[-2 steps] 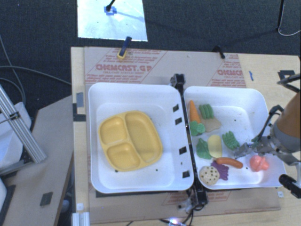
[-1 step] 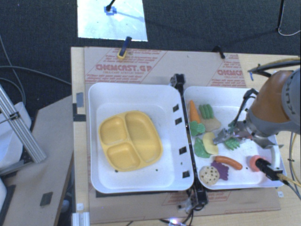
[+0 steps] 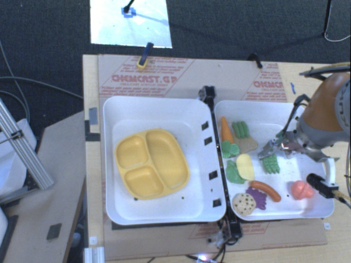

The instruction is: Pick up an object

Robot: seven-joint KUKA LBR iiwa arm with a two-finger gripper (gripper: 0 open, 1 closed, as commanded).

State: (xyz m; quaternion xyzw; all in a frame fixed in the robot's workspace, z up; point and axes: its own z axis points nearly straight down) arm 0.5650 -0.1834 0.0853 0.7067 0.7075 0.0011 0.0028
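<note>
Arm over right bin (image 3: 329, 210). Gripper (image 3: 270, 150) low among the toy food, just above a green piece (image 3: 271, 165), possibly touching it; whether it is clenched or released I cannot tell. Carrot (image 3: 226, 130) and sausage (image 3: 265, 189) lie nearby. Left bin (image 3: 109, 147) holds a yellow divided tray (image 3: 151, 163).

you see a yellow divided tray (image 3: 151, 163) in the white left bin (image 3: 109, 147); at its 3 o'clock, an orange carrot (image 3: 226, 130), pink peach (image 3: 301, 189), purple grapes (image 3: 258, 199), speckled tan cookie (image 3: 243, 203).
</note>
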